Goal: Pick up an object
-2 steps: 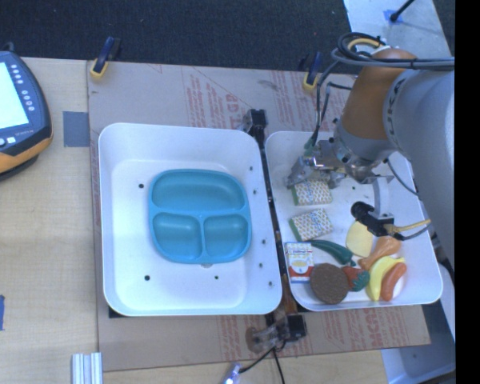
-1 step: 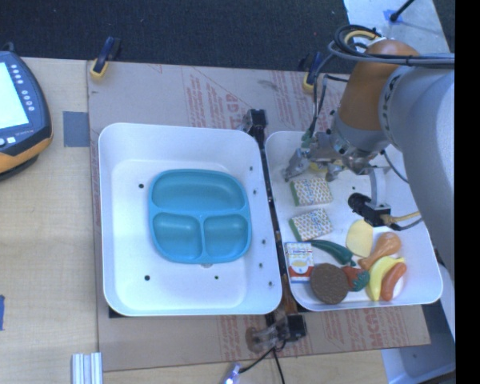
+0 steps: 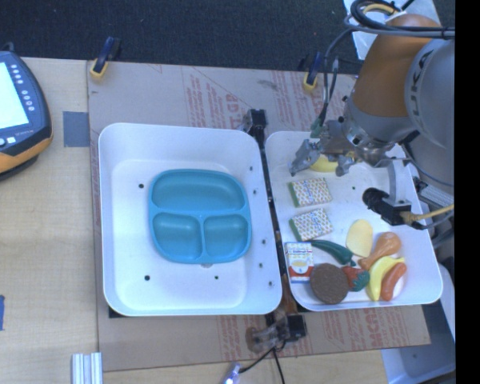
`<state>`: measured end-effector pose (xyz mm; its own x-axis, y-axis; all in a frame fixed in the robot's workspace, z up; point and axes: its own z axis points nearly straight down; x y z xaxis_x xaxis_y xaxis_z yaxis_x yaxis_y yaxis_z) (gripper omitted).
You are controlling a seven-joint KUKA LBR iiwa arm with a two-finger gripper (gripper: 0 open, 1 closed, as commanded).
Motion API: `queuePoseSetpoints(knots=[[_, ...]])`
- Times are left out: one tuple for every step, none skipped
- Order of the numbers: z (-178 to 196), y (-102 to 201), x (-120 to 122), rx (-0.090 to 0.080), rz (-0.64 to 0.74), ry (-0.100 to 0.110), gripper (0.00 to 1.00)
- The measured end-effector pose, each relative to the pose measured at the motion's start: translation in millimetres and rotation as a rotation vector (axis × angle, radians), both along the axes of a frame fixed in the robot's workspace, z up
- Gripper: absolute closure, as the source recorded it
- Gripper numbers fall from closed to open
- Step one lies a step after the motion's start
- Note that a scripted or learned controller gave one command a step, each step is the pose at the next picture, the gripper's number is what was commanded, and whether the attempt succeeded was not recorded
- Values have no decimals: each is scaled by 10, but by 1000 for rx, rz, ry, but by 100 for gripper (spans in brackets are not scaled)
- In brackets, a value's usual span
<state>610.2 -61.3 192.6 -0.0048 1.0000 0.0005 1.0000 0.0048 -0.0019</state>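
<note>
Two white bins sit side by side on your counter point(image 3: 48, 238), and the one fixed camera looks down on both. The left bin point(image 3: 120, 214) carries a blue divided plate point(image 3: 200, 214). The right bin point(image 3: 432, 282) carries the loose pieces you can choose from: two patterned square crackers point(image 3: 310, 190), a small carton point(image 3: 299, 261), a brown round cookie point(image 3: 329, 283), a green pepper-like piece point(image 3: 333, 251), and a cluster of yellow and orange toy foods point(image 3: 382, 266) near the front right corner.

Your gripper point(image 3: 324, 157) hangs low over the back left part of the right bin. You cannot tell how far it is spread from this angle, and nothing can be confirmed in its grasp. A yellow piece point(image 3: 325, 165) lies right under it, partly hidden by the metal.

That yellow piece is the nearest candidate, almost directly below. The crackers lie just in front of the gripper, toward the camera; the rest sit further forward and to the right. A straight descent looks like the shortest route.
</note>
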Motion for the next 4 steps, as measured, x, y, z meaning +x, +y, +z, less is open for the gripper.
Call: queuePoseSetpoints(knots=[[-318,-390,-242,-2,-1,2,0],[-971,-422,217,-1,1,-4,0],[-1013,-411,-580,-1,1,4,0],[-1009,-344,-172,0,-1,2,0]])
